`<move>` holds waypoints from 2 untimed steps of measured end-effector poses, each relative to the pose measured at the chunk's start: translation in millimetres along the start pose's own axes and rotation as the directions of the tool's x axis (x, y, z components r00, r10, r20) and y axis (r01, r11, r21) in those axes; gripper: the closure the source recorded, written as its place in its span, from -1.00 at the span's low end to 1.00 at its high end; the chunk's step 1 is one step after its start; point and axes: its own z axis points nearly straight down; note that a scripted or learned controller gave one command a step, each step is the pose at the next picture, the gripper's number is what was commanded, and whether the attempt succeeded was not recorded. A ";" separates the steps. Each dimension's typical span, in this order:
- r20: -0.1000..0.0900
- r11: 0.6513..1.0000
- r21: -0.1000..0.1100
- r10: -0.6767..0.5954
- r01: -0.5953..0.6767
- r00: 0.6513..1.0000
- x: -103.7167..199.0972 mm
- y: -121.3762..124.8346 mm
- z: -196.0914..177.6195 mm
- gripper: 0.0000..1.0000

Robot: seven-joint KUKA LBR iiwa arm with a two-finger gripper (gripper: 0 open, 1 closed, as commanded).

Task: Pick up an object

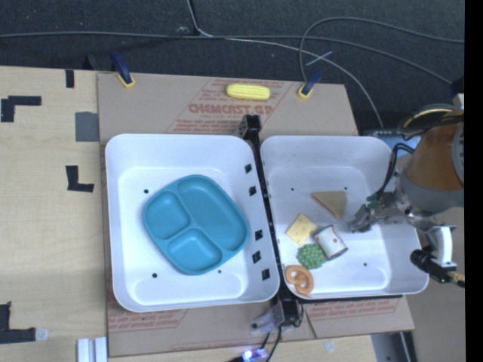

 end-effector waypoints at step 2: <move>-0.004 1.000 0.002 -0.001 0.001 1.000 14.7 8.8 -107.0 1.00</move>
